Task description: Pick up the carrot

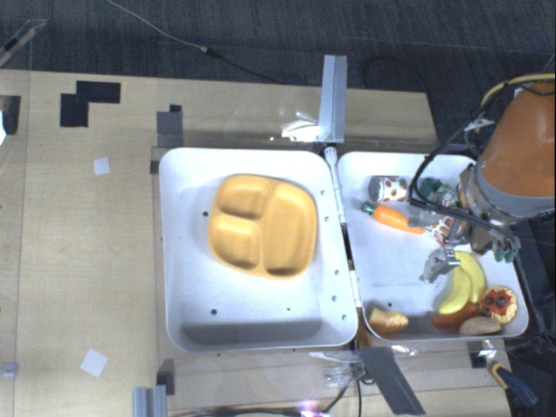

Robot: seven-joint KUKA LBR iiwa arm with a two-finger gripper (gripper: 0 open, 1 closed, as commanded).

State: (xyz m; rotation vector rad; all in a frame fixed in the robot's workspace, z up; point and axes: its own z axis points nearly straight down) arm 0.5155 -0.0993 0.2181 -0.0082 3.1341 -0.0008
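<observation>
Two bins are set side by side. A divided plate [263, 226] is held in the left bin [187, 320]. In the right bin [382, 259], a carrot [393, 219] lies just before a can [387, 188]; a banana [462, 283] lies nearer the front (right side), with the gripper [439, 263] just left of it.

Single fixed camera, mounted above the bench [78, 259], looked down at a slant. Both bins filled mid-frame: left bin [187, 320], right bin [382, 268]. Dark floor lay far; arm [521, 146] entered right.
</observation>
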